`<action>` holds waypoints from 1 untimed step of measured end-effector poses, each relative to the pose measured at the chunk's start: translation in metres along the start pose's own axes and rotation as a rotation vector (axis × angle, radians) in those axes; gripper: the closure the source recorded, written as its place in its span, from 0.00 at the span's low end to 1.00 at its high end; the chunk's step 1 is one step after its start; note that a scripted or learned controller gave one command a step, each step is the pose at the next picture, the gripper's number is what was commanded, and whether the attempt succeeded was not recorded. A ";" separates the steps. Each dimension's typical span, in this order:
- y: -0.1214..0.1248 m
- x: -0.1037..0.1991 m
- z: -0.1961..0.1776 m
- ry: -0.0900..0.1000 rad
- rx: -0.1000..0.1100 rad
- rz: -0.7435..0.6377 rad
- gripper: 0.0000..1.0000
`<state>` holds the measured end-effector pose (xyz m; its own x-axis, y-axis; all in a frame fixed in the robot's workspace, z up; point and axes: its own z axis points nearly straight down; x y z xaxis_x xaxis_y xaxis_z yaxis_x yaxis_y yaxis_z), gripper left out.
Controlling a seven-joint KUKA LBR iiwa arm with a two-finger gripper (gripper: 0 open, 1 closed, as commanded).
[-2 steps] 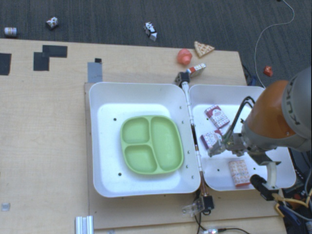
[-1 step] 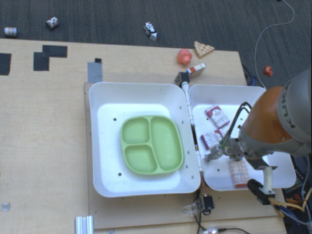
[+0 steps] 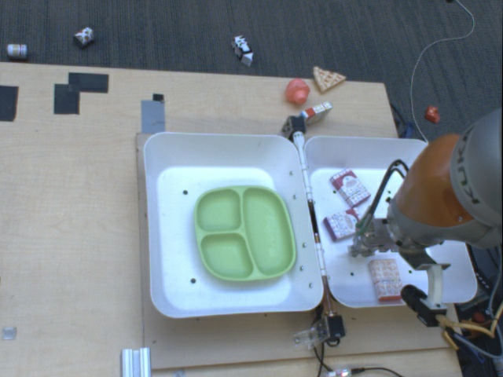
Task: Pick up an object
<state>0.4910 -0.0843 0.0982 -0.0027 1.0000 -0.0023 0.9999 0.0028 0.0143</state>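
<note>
A grey arm with an orange band is reaching into the right white bin (image 3: 471, 285) from its right edge. Its gripper (image 3: 363, 243) is hanging low near the bin's middle, just beside a small red-and-white packet (image 3: 341, 225); whether it is gripping anything cannot be told. A second packet (image 3: 349, 185) is lying toward the far edge, and a third packet (image 3: 384, 278) toward the near edge. Nothing appears lifted, so the pick seems undone. A green divided tray (image 3: 244, 233) is sitting in the left bin (image 3: 169, 203).
</note>
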 end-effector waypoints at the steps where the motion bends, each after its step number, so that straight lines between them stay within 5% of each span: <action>1: 0.000 0.000 0.000 0.000 0.000 0.000 0.00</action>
<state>0.4909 -0.0843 0.0981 -0.0028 1.0000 -0.0022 0.9999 0.0028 0.0141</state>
